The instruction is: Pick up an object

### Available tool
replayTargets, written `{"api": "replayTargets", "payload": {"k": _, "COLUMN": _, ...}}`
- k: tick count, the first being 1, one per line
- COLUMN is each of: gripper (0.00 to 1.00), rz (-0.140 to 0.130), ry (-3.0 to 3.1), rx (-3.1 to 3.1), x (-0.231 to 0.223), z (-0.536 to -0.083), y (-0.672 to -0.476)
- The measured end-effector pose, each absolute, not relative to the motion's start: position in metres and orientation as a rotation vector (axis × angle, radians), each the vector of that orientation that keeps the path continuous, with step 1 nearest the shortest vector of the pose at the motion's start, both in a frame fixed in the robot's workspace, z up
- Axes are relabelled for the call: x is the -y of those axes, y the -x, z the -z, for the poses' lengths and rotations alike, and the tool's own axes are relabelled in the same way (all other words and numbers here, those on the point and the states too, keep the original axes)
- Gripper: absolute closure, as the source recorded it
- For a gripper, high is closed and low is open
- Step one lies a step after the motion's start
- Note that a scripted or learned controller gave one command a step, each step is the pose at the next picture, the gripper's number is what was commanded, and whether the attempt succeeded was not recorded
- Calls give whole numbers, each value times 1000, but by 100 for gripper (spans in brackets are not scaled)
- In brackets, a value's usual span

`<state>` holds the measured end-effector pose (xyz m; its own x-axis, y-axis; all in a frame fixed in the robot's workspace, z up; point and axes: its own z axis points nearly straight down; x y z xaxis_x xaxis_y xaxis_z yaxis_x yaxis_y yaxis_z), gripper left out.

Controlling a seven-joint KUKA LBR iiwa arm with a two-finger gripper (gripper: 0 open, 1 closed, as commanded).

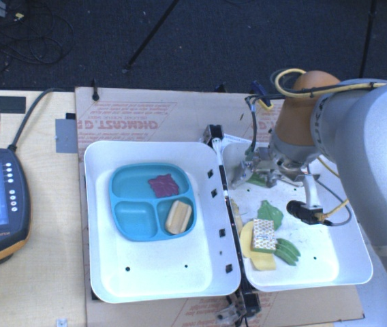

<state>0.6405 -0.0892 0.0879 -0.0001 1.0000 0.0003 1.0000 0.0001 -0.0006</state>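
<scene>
We see two white bins: the left bin (105,264) carries a bright blue divided plate (129,216), on which lie a magenta-purple piece (163,184) and a tan, bread-coloured piece (178,216). In the right bin (330,268) we see a green leafy piece (270,213), a green pod (287,251), a pale yellow slab (261,261) and a small speckled card (264,235) patterned in white, red and green. The arm (357,135) is grey with an orange band (302,114).
</scene>
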Motion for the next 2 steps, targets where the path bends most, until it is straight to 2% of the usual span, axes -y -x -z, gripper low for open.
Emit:
{"api": "replayTargets", "payload": {"k": 1, "gripper": 0, "rz": -8, "ry": 2217, "rx": 2212, "x": 89, "z": -110, "y": -547}}
{"api": "replayTargets", "payload": {"k": 2, "gripper": 0, "rz": 0, "ry": 2221, "rx": 2224, "x": 123, "z": -112, "y": -600}}
